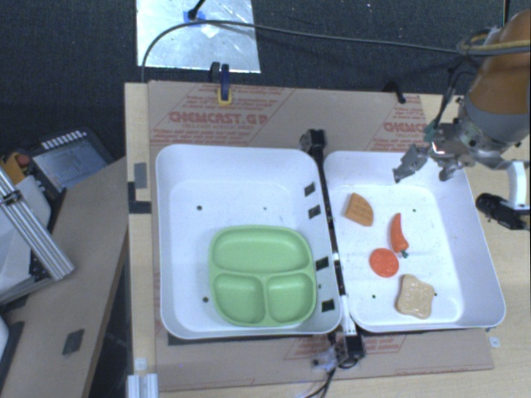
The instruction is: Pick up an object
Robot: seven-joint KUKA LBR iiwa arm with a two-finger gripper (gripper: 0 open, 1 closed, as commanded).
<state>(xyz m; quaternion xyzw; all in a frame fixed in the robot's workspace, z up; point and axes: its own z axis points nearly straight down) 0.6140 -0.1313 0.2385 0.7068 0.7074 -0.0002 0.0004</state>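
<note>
The right bin (465, 222) holds several small food pieces: a tan cracker-like wedge (358, 210), an orange-red pepper (399, 233), a red round slice (383, 262) and a beige bread-shaped piece (415, 297). My gripper (428, 167) hangs over the bin's far edge, up and to the right of the wedge. Its two fingers are spread apart with nothing between them. The grey arm with its orange band (498, 81) comes in from the upper right.
The left bin (191, 181) holds a green divided tray (261, 274) at its near side. Black clips (315, 143) sit along the seam between the bins. A cable (332, 36) runs across the back. A yellow clamp (222, 85) stands behind the left bin.
</note>
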